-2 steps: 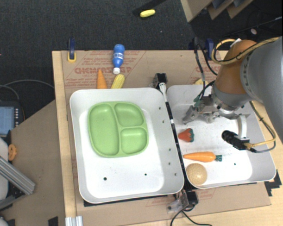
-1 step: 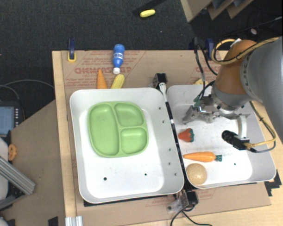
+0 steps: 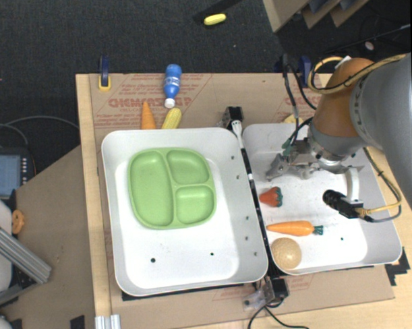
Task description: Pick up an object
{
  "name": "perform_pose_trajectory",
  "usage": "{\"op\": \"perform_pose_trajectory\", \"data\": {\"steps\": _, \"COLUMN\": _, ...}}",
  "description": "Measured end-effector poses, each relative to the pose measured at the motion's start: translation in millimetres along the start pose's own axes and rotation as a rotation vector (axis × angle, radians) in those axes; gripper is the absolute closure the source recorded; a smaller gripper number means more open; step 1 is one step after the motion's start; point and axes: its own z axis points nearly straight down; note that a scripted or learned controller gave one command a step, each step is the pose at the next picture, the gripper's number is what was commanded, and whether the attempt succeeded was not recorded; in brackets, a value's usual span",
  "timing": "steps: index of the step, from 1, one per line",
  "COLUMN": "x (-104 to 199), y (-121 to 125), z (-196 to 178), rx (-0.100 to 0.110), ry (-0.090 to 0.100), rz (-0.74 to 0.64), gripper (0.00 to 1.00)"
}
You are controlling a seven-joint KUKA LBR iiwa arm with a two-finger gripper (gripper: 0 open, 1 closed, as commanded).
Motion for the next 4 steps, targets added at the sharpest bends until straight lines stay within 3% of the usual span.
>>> {"op": "perform_pose_trajectory", "data": {"steps": 4, "x": 0.0, "y": 0.0, "z": 0.0, "rx": 0.000, "ry": 0.000, "rz": 0.000, "gripper": 0.00}}
